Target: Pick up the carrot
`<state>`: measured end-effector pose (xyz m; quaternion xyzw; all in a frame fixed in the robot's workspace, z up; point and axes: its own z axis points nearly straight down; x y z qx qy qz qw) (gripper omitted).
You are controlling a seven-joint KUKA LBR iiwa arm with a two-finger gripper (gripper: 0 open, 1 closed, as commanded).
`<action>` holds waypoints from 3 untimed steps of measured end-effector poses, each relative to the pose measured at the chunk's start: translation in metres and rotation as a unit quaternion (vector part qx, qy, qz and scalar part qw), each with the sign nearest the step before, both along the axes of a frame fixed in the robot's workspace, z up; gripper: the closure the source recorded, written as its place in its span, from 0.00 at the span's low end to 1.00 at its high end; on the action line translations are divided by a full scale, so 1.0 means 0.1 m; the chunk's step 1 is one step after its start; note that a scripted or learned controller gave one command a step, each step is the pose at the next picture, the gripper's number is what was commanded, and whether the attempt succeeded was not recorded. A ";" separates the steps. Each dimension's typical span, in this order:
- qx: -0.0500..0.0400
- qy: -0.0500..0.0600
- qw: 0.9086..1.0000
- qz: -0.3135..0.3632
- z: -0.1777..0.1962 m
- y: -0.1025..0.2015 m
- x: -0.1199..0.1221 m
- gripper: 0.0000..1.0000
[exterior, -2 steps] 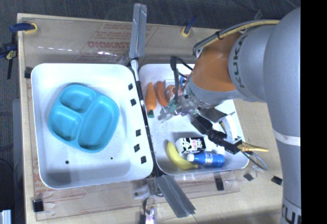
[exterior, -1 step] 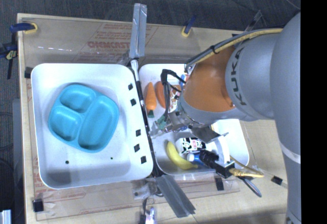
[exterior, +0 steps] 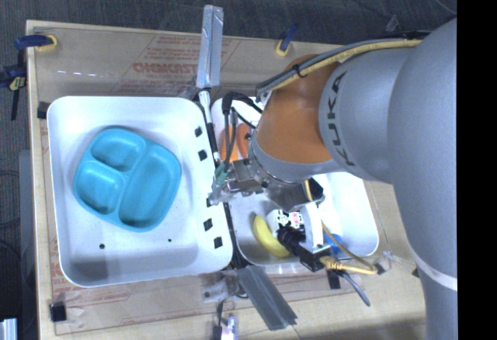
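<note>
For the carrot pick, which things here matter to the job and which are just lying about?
Belongs to the job:
- carrot, an orange sliver at the right bin's left edge, mostly hidden by the arm
- gripper, low beside it
- right bin

Lying about:
- banana
- blue divided plate
- left bin

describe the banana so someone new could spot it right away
Start at the right white bin, the one the grey arm hangs over. Look at its lower left corner, just under the arm's wrist: the banana lies there, a short curved yellow fruit. It is the one plain yellow thing in that bin, unlike the orange carrot showing higher up by the bin's left wall.
</note>
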<state>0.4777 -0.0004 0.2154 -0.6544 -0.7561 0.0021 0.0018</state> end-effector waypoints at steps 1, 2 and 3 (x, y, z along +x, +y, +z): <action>0.000 0.000 0.997 0.076 -0.12 0.51 0.21 1.00; 0.001 0.001 0.998 0.061 -0.04 -0.12 -0.01 1.00; 0.000 0.002 0.996 0.092 -0.28 0.56 0.88 1.00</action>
